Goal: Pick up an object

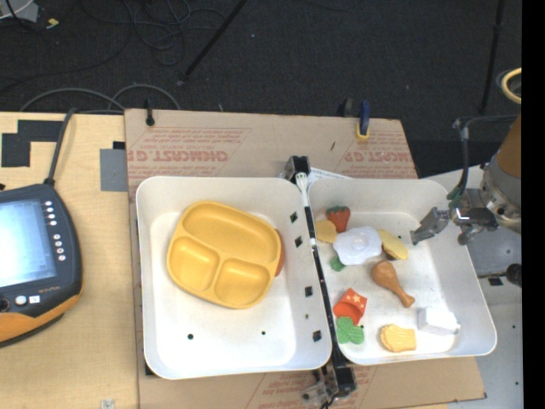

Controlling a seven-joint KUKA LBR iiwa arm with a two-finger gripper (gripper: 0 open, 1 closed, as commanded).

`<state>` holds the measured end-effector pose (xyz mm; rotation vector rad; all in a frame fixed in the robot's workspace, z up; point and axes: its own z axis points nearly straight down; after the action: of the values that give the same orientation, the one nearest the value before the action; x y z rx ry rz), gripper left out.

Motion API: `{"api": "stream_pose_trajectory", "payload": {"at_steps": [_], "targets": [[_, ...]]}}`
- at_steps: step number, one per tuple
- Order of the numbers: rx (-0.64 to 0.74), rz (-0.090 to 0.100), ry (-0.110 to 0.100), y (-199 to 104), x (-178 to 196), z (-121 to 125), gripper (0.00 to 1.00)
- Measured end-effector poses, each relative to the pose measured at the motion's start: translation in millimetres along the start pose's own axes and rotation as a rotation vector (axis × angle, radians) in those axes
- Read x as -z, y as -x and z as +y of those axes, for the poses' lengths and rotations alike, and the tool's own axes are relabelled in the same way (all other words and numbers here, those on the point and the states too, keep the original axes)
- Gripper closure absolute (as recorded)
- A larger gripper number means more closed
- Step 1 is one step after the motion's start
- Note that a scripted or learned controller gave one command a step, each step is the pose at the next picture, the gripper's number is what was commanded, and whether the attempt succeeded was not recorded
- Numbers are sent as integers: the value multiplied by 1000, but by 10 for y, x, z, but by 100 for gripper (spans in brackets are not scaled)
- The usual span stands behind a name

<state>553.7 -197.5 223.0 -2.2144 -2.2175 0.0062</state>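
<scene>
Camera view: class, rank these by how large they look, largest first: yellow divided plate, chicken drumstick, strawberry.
1. yellow divided plate, by far the largest.
2. chicken drumstick.
3. strawberry, only slightly smaller than the drumstick; it lies farther from the camera, so that gap is unsure.

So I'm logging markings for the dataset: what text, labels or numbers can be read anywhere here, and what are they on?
"CHEMCRZT": roughly how the red print reads, upside down, on the cardboard sheet behind the bins; the letters are uncertain.
Fainter red print on the same sheet, right of it: too blurred to read.
Red print on the cardboard's front edge: too small to read.
Handheld pendant: screen and buttons unreadable.
</scene>
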Motion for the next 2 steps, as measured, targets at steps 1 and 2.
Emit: {"api": "stream_pose_trajectory", "payload": {"at_steps": [1,2], "targets": [[-3,-2,1,-561,-1441,-447,0],[3,-1,5,-825,-1380,247,0]]}}
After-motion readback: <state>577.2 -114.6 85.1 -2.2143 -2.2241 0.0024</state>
